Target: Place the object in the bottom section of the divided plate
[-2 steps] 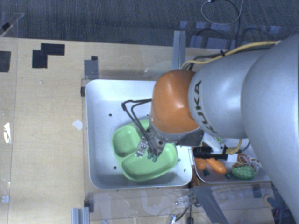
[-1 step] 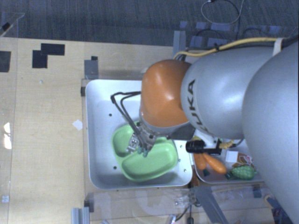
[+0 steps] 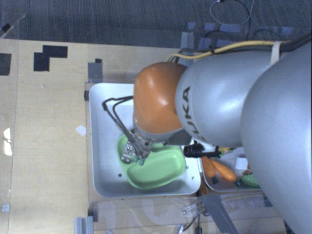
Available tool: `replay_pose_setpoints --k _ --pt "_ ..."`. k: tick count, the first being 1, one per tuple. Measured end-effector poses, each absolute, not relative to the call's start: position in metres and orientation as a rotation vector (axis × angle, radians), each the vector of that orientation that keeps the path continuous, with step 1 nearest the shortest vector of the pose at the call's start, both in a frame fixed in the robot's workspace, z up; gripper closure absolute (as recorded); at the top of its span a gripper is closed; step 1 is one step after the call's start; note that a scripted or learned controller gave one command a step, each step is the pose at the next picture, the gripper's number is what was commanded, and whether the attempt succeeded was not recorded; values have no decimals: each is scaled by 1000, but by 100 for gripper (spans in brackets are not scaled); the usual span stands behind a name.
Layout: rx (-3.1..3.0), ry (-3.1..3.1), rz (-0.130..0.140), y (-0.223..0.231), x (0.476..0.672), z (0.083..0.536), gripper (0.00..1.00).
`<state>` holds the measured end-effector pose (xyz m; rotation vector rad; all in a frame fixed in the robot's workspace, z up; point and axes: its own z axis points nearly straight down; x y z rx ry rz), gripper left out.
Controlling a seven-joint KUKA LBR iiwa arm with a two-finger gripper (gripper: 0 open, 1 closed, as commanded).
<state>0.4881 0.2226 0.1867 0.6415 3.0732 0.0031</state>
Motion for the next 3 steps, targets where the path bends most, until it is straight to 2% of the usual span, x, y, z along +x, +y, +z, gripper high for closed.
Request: replay_pose_setpoints --k 1,3 --pt "384 3117 2 236 488 162 100" --pt "388 3114 11 238 492 180 100"
